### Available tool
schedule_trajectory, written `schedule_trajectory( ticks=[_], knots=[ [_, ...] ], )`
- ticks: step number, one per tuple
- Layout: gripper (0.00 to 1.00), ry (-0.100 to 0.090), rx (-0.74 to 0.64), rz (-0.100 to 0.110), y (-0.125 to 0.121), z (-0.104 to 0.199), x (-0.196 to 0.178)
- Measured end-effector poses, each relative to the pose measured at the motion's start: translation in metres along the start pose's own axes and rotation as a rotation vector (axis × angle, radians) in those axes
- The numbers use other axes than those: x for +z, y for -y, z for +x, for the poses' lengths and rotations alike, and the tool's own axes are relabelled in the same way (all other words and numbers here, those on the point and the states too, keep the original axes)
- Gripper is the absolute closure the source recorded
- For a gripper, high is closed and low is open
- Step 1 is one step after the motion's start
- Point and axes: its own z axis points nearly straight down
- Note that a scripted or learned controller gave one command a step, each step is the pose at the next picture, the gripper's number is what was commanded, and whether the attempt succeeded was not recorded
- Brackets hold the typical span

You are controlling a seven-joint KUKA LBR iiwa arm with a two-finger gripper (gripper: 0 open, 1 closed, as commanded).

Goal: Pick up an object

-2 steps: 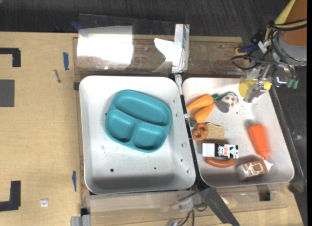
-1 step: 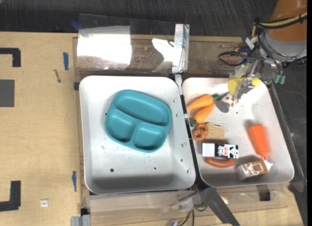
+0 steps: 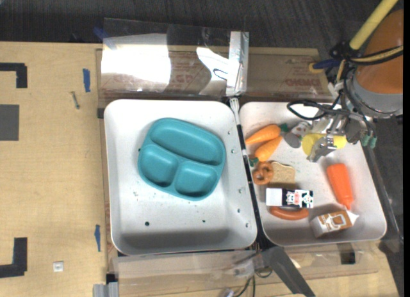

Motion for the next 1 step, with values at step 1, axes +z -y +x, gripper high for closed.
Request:
schedule_trajectory(
  ticks=[1],
  knots=[
    [1.00, 0.001, -0.068, -0.001, -0.0492, -0.0210, 0.0224]
  ],
)
